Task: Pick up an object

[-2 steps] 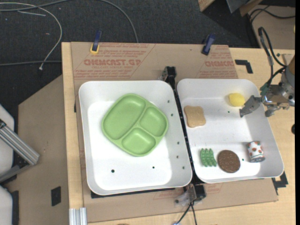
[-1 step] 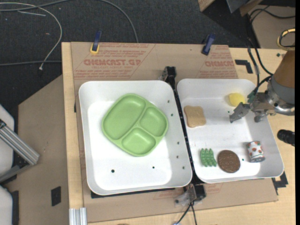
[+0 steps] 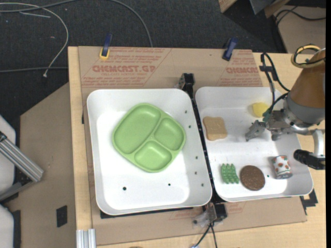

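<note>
Grey arm (image 3: 302, 110), orange band, dark metal gripper (image 3: 254, 132)

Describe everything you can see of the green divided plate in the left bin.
The green divided plate is pale green, plastic-looking, rounded-square, with three compartments: one long, two smaller. It lies flat, turned diagonally, near the middle of the left bin, resting on the bin's white floor. Nothing lies in it or touches it from above.

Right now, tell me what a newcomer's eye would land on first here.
First the green divided plate, lying at a slant in the middle of the left bin. Next the arm's gripper, low over the right bin, with a yellow piece just behind it. Around it lie a slice of toast, a brown cookie and a small spotted cup.
</note>
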`<state>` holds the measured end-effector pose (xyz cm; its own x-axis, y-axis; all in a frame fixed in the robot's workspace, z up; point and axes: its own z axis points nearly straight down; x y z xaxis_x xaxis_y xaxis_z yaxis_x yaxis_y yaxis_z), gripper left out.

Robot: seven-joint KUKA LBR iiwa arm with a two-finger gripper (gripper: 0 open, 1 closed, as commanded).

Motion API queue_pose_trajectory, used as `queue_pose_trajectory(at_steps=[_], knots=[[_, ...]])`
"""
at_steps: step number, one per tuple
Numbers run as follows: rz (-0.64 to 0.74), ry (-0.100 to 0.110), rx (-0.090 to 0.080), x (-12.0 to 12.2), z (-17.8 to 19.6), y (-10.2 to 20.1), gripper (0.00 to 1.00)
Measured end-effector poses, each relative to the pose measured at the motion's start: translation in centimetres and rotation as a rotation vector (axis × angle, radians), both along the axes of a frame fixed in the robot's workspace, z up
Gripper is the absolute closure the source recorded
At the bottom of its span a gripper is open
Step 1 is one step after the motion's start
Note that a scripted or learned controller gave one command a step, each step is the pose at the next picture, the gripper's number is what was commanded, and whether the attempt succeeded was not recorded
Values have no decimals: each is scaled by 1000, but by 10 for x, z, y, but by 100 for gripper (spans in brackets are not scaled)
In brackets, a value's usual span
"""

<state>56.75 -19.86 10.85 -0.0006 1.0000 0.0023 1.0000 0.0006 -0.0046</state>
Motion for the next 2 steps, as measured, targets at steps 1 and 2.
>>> queue_pose_trajectory(at_steps=[1, 2], knots=[[0, -6, -1, 1, 14, 0, 100], [0, -12, -5, -2, 79, -2, 100]])
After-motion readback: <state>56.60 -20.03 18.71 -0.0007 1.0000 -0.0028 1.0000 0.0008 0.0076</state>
